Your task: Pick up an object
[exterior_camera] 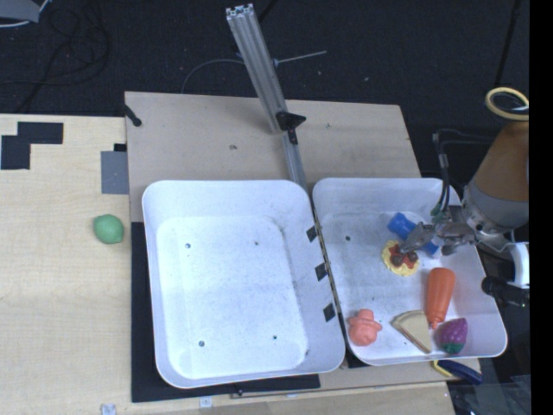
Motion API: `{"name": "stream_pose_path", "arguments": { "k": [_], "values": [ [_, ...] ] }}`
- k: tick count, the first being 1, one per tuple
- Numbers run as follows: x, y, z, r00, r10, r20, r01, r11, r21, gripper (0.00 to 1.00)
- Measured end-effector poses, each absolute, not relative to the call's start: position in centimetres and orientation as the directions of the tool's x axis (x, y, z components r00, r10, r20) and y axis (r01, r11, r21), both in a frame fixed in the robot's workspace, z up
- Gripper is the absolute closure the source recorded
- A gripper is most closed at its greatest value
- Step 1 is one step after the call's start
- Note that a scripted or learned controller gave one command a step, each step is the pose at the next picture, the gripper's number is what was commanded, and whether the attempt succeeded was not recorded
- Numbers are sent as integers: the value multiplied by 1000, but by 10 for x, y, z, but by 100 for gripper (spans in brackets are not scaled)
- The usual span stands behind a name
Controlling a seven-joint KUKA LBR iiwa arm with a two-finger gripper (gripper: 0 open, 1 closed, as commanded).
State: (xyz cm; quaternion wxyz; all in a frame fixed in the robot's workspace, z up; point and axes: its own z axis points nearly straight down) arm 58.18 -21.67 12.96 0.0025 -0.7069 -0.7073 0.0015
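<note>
The arm reaches in from the right, its gripper [425, 238] low in the right bin [363, 201], just beside a blue piece [401, 225] and a yellow-red toy [400, 258]; I cannot tell whether it is clenched. Nearer lie a carrot [439, 294], purple fruit [452, 334], tan wedge [415, 328] and pink toy [365, 327]. A green ball [109, 229] sits on the tabletop [60, 301], far left of the left bin [229, 199].

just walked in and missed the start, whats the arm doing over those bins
The grey arm with the orange band reaches in from the right and has its gripper low in the right white bin, beside a small blue block and just above a round yellow and red toy. Nothing is visibly held. An orange toy carrot, a pink figure, a tan wedge and a purple toy lie nearer the front.
</note>
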Motion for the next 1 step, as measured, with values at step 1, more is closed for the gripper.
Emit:
{"name": "stream_pose_path", "arguments": {
  "k": [1],
  "values": [
    [585, -216, 95, -2, 1000, 0, 1000, 2, 8, 0]
  ]
}}
